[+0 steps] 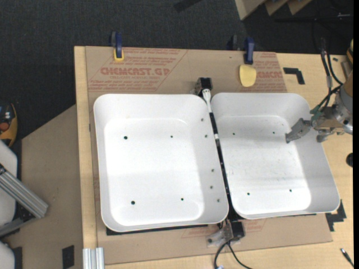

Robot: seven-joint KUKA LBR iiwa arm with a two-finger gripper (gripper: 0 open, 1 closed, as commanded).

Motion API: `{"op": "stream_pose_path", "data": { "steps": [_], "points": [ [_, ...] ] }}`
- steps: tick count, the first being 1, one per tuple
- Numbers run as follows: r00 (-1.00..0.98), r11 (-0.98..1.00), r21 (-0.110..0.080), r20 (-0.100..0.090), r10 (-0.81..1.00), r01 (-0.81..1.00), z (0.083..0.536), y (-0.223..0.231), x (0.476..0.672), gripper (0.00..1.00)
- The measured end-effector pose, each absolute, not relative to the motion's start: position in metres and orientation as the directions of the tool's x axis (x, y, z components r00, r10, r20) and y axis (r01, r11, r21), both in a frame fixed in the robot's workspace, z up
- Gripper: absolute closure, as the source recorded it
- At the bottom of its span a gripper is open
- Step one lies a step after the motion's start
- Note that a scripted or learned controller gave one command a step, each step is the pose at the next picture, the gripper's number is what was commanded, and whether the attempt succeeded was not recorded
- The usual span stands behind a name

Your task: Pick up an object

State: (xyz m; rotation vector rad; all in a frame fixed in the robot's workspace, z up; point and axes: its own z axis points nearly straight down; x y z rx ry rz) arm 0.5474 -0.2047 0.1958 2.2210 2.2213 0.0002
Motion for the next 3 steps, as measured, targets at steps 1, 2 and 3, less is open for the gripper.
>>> {"op": "stream_pose_path", "data": {
  "steps": [1,2,3],
  "points": [
    [-0.015,0.015,0.014,0.003,1.0,1.0,0.313,-0.074,0.538,0.0],
    [-0.002,0.002,0.004,-0.001,1.0,1.0,0.316,-0.082,0.537,1.0],
    [-0.004,0.004,-0.004,0.001,1.0,1.0,0.258,-0.05,0.581,1.0]
  ]
}}
